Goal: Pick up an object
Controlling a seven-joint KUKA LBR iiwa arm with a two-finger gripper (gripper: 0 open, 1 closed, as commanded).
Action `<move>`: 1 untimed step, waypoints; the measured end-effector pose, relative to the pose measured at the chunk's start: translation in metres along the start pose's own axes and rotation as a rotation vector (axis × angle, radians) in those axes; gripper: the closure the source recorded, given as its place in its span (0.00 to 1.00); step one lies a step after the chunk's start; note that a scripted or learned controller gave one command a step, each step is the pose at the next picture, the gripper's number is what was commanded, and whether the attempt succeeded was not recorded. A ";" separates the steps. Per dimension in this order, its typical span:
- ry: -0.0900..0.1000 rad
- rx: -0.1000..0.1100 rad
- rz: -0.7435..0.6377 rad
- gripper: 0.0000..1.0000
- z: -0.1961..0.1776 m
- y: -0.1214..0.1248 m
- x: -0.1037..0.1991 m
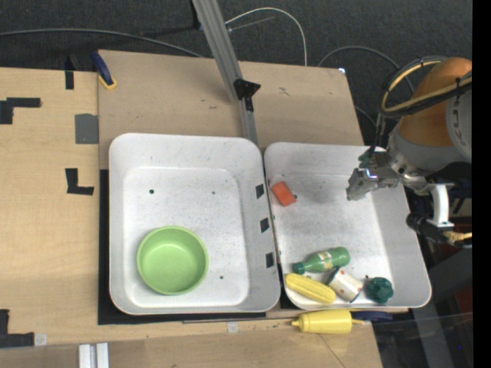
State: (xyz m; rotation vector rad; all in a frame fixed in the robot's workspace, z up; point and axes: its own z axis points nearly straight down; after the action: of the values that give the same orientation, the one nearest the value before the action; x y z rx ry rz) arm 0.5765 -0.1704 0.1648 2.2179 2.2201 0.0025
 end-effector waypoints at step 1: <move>0.000 -0.001 0.000 1.00 -0.053 0.001 0.000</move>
State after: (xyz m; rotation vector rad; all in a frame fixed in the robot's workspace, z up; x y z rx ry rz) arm 0.5777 -0.1705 0.2177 2.2168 2.2201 0.0028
